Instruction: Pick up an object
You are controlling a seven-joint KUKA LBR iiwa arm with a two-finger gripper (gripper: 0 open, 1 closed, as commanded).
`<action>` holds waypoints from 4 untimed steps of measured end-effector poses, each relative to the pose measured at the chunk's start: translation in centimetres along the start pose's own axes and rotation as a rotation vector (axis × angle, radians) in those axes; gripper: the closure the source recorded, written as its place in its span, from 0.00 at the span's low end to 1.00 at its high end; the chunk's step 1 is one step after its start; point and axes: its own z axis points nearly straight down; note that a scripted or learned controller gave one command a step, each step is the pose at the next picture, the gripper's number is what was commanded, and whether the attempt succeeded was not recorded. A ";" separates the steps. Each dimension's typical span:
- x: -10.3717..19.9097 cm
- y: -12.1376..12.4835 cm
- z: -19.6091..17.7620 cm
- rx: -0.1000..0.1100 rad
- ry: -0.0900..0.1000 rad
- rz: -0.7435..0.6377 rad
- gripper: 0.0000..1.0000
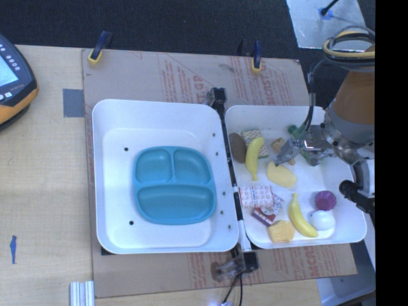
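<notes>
While gripper [288,150] hovers low in right bin [357,234], I can't tell its state; nothing visibly held. Next: settle over pale yellow piece [281,174].

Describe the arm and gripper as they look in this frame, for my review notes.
The arm is grey with a broad orange band above the wrist and a yellow-and-black cable loop coiled above it. A thin dark cable runs down its side. The gripper is a small metallic grey assembly with dark parts and a green detail near its base.

plate [173,185] in left bin [108,171], bananas [254,157] in right bin [347,238]
</notes>
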 end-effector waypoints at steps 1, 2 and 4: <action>2.5 -3.5 10.5 -0.015 0.001 0.003 0.00; 3.0 1.9 10.6 -0.007 -0.001 -0.002 0.00; 2.8 1.6 9.6 0.000 -0.003 -0.002 0.00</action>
